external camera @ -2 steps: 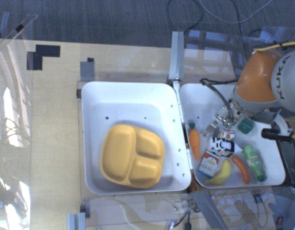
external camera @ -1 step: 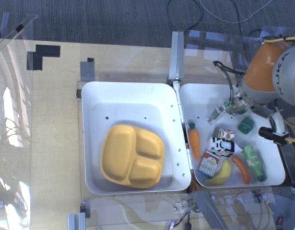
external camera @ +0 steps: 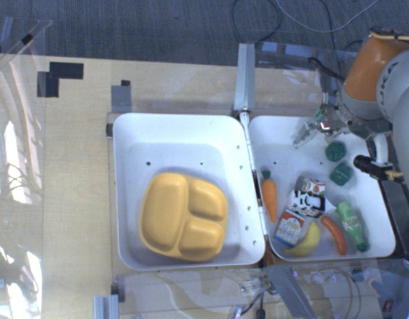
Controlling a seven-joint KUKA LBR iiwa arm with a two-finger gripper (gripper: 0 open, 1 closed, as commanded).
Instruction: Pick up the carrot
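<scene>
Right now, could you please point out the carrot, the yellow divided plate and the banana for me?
carrot (external camera: 269, 199), camera view, middle of its orange body.
yellow divided plate (external camera: 183, 216), camera view, ridge where its compartments meet.
banana (external camera: 310, 239), camera view, exposed yellow curve beside the carton.

A chunky grey arm (external camera: 398, 88) is seen at the frame's upper right, wrapped by an orange band (external camera: 369, 68), with thin metal fingers (external camera: 305, 134) and black cabling attached.

White bins (external camera: 124, 178): smooth plastic, showing a soft sheen. Yellow tray (external camera: 184, 216): matt moulded plastic. Carrot (external camera: 269, 198): smooth, looking plastic. Table (external camera: 71, 198): showing pale wood grain. Pincer (external camera: 318, 126): gleaming like bare metal.
</scene>
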